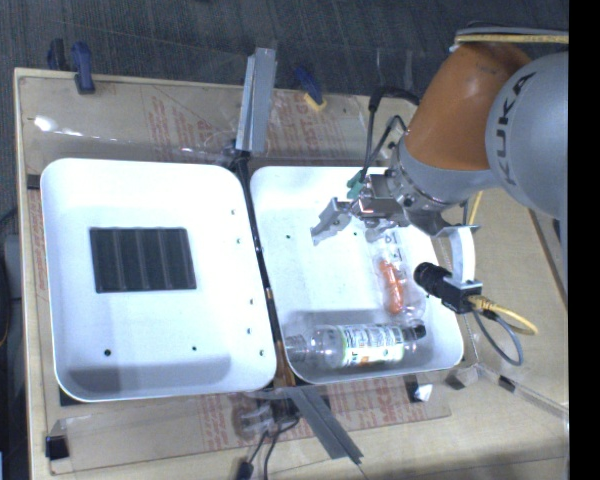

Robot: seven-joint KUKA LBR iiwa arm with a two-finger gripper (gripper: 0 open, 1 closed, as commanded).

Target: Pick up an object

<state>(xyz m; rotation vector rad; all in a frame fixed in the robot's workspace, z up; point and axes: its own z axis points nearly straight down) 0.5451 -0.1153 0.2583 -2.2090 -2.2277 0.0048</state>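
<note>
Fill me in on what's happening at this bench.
A grey robot arm with an orange band reaches in from the right, its two-finger gripper hanging over the right-hand white bin. Nothing shows between its fingers. In that bin a clear plastic bottle with a black cap lies on its side along the near wall, and a small clear packet with orange contents lies just above it. The left-hand white bin holds a dark ribbed rectangular block.

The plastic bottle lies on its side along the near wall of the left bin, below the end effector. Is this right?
Not quite. The camera view shows the plastic bottle lying on its side along the near wall of the right bin, not the left bin. The rest stands: it lies lower in the picture than the end effector.
</note>
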